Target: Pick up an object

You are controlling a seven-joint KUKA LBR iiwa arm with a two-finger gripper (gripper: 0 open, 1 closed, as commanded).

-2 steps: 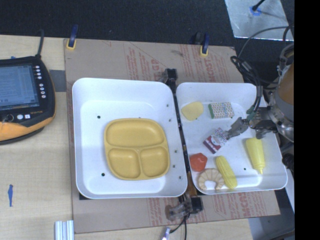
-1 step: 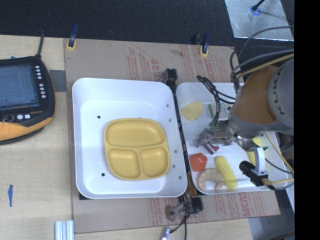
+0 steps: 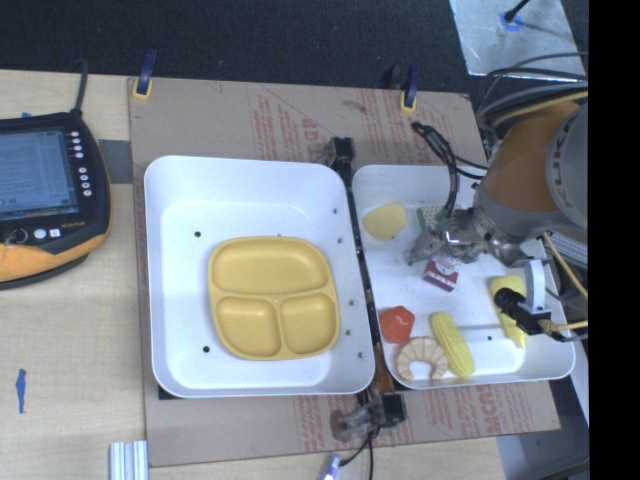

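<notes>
My gripper (image 3: pixel 437 247) hangs low over the middle of the right bin (image 3: pixel 540 368), with the grey arm and its orange band (image 3: pixel 525 163) coming in from the right. Just below the gripper lies a small red and white packet (image 3: pixel 441 275), touching or nearly touching it. A pale yellow lemon-like piece (image 3: pixel 385 221) sits to the gripper's left. Nearer the front of the bin lie a red toy vegetable (image 3: pixel 397 323), a corn cob (image 3: pixel 452 343) and a tan shrimp-like piece (image 3: pixel 421 359). A yellow banana-like piece (image 3: pixel 508 296) lies at the right.
The left bin (image 3: pixel 170 268) holds a yellow three-part plate (image 3: pixel 272 296). A tablet-style pendant (image 3: pixel 45 193) rests on the bench at the far left. Cables (image 3: pixel 445 163) trail from the arm over the right bin's back edge.
</notes>
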